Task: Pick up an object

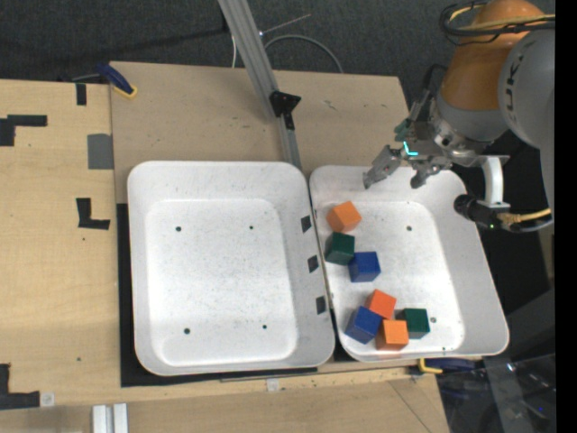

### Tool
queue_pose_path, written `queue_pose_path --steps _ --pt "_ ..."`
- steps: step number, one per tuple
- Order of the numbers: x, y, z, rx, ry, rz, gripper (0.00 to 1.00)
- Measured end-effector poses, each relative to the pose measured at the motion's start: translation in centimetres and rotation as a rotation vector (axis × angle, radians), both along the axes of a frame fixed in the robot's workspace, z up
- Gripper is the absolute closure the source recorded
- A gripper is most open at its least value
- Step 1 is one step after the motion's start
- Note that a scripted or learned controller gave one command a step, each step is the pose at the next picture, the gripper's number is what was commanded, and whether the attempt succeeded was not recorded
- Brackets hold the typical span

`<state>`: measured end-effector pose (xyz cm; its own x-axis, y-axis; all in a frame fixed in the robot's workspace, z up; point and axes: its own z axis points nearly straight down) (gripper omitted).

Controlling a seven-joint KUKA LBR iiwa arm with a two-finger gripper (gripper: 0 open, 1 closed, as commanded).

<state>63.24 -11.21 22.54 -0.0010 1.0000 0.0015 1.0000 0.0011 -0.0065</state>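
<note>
The left bin lies in the middle of the frame. In the right bin there are blocks: an orange block, green and blue ones below it, more at lower right. At upper right, the gripper hangs open, holding nothing.

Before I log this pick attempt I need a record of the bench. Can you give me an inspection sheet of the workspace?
Surface: tan wooden bench bearing the left shallow white bin and the right shallow white bin.
Job's things: in the right bin, three orange cubes, two dark green cubes and two blue cubes.
Clutter: black tape marks on the bench.
Grippers: two-finger gripper open, above the right bin's far edge, holding nothing.
Cables: thin white cable behind the bench.
Surroundings: slanted grey metal bar, dark floor.
</note>
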Motion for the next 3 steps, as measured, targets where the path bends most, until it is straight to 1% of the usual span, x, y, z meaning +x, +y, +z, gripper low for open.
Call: queue_pose_path --steps 1,2,3 --pt "0.1 0.0 0.3 -0.001 -0.005 0.001 0.00" --pt "-1.0 -0.2 -5.0 -0.002 0.001 0.000 0.00" --pt "-0.7 -1.0 -10.4 0.000 -0.008 -0.002 0.00"
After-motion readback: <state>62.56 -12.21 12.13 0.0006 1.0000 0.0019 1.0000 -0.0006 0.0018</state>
